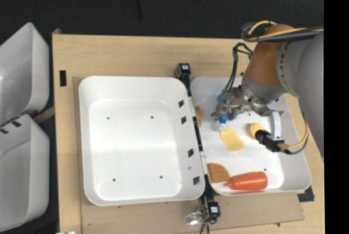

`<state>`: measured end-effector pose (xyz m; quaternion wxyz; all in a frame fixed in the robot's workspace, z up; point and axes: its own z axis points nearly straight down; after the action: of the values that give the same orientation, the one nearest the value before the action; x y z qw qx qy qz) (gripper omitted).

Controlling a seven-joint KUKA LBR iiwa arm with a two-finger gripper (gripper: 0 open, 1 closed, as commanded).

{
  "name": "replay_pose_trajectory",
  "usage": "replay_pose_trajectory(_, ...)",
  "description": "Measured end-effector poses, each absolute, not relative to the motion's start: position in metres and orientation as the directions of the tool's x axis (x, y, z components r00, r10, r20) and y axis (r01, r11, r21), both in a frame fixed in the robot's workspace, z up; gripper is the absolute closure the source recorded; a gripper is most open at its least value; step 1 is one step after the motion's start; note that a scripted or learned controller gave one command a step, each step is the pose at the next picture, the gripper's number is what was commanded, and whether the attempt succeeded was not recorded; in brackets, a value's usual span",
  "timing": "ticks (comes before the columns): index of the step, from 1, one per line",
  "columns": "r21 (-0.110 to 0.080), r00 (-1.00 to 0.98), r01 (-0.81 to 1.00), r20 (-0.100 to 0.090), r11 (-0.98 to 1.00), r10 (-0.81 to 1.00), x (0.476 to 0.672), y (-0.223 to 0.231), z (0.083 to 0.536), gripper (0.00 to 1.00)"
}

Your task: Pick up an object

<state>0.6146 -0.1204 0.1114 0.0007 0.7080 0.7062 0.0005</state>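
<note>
The pincer (222, 117), its opening impossible to judge, hangs in the right bin (292, 175) just above a pale yellow wedge (232, 139), whose long axis slants from the pincer toward lower right.

A light wooden bench (136, 53) carries two shallow white bins set side by side and touching: the left bin (136, 140) and the right bin (292, 170). Small black fittings, possibly clamps (183, 70), sit on the bench at the seam's ends.
</note>
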Motion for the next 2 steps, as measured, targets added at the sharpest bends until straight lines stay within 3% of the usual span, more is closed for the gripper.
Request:
replay_pose_trajectory(1, 0.006, -0.010, 1.000, 0.004, 0.010, 1.000, 0.567, -0.029, 0.206, 1.00)
replay_pose_trajectory(2, 0.004, -0.009, 1.000, 0.002, 0.009, 1.000, 0.595, 0.033, 0.224, 1.00)
